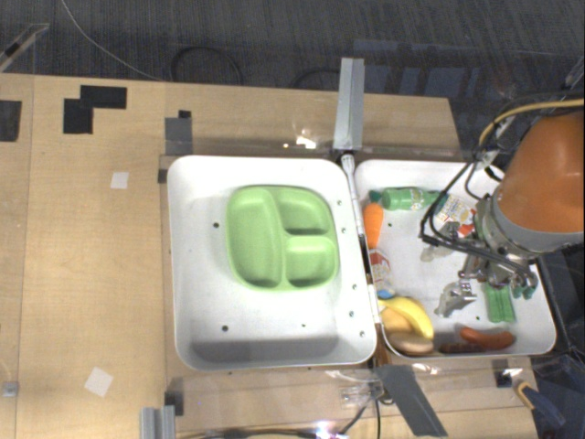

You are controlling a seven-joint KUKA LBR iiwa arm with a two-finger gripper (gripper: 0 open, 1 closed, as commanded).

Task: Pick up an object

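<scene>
- Gripper [457, 298], metal and two-fingered, is hanging inside the right white bin [545, 341]; its grip cannot be told.
- Yellow curved banana [408, 319] is lying just left of it.
- Red sausage [485, 339] is resting below.

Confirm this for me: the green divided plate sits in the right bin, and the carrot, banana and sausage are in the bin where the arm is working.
Not quite. The camera view shows the green divided plate in the left bin, not the right one. The rest holds: the carrot, banana and sausage lie in the right bin, where the arm's gripper is working.
</scene>
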